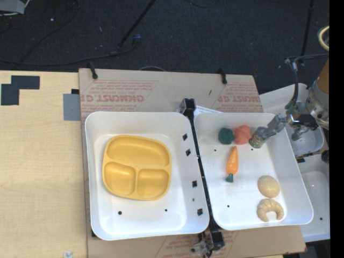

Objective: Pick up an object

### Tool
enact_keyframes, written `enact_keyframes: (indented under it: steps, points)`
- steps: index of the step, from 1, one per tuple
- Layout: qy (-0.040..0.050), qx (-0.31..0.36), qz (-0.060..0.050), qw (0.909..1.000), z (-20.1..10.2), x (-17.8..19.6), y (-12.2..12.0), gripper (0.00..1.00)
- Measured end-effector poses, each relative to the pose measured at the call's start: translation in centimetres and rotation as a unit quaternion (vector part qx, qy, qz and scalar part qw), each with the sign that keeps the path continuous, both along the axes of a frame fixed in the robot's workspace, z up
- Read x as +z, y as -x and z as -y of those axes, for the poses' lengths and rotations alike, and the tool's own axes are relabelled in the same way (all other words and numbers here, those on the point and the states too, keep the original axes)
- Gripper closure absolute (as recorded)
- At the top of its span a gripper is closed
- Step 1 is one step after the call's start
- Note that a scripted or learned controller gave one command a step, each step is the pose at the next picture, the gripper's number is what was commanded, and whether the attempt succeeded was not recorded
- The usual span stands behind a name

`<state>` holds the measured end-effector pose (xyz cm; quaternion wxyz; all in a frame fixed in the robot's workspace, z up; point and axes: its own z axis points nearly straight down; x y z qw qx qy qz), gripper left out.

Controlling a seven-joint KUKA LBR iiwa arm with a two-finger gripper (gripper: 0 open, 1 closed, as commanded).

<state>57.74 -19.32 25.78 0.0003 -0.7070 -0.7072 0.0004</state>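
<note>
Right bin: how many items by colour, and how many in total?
Green: 1, the green ball
Pink-red: 1, the pink ball
Orange: 1, the carrot
Beige: 2, the round bun and the croissant
Total: 5 in the right bin

Gripper [258, 141] hovers beside a pink ball [242, 134] in the right bin [301, 198].

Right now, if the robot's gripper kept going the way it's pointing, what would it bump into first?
Probably the pinkish-red ball. The gripper points leftward right beside it, though its height above the bin is hard to judge.
</note>
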Motion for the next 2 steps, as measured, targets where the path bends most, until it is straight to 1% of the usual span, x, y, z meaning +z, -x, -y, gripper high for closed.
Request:
enact_keyframes:
  steps: [1, 2]
  points:
    - [-0.0010, 0.000, -0.003, 1.0000, 0.5, -6.1, -0.5, 0.00]
    - [-0.0014, 0.000, -0.004, 1.0000, 0.3, -12.0, 0.6, 0.00]
